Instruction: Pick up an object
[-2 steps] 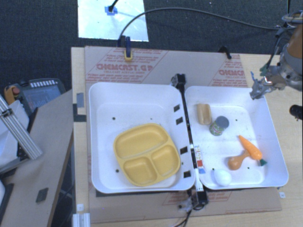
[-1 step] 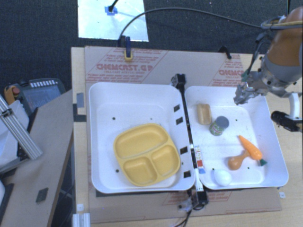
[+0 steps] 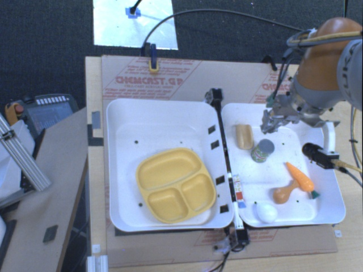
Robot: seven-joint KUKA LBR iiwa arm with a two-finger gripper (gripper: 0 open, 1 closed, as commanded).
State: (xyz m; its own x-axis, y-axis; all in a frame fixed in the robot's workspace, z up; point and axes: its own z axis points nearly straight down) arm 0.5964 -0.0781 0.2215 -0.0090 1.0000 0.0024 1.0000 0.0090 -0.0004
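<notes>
- Nearest me in the right bin (image 3: 334, 208) sits a white egg-shaped piece (image 3: 265, 212), close to the front wall; a graze from the arm could send it rolling, I'd guess.
- Just behind the egg lies a tan pear-like piece (image 3: 283, 192), and to its right the orange carrot (image 3: 300, 178); those two nearly touch, so a grab there risks nudging both.
- Further back from the egg stands a small grey can (image 3: 263, 149), with a tan block (image 3: 244, 136) just behind and left of it.
- The gripper (image 3: 271, 122) hovers above the bin's far side, right of the block and behind the can; I can't tell how wide its pincer stands, it's a dark blur from here.
- Nothing is visibly held.
- A descent between can and block could tip the can.
- The left bin (image 3: 122, 118) holds a yellow divided tray (image 3: 176, 184).
</notes>
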